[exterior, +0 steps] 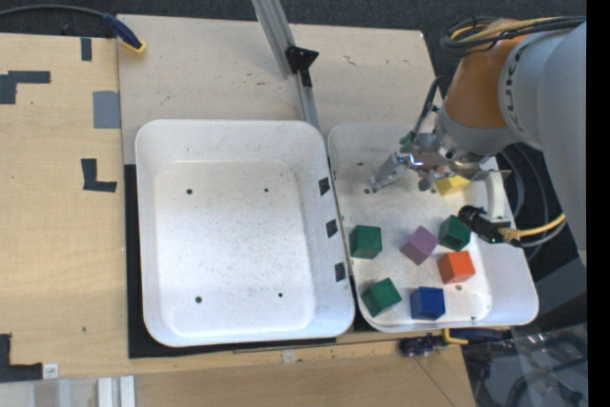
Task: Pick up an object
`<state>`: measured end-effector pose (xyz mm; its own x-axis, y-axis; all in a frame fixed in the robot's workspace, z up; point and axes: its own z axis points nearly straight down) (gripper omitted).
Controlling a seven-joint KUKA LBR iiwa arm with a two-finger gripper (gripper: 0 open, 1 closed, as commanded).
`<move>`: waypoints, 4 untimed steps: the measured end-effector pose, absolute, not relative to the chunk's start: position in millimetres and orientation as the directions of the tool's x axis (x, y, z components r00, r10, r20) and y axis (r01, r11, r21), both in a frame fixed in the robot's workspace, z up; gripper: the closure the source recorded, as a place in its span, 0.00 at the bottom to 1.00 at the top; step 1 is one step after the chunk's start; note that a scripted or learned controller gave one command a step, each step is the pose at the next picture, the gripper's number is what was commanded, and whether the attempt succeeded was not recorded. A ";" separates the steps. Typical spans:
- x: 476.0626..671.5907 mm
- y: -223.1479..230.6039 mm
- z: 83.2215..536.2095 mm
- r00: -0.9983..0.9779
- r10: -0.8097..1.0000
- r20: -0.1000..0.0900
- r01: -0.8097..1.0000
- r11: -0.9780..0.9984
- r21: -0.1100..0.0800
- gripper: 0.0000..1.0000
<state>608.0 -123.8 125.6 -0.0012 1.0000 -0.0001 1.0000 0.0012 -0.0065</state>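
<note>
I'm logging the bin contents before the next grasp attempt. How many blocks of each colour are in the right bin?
Green blocks: 3
Purple block: 1
Orange block: 1
Blue block: 1
Yellow block: 1, partly hidden under the arm
Total: 7

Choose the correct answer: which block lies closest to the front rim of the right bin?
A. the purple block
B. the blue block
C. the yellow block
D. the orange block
B: the blue block sits lowest in the right bin, just beside its front rim, while the purple block, orange block and yellow block lie further back.
</note>
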 end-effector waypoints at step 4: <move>608.4 -123.0 207.3 -0.002 1.000 -0.001 1.000 0.002 0.006 1.00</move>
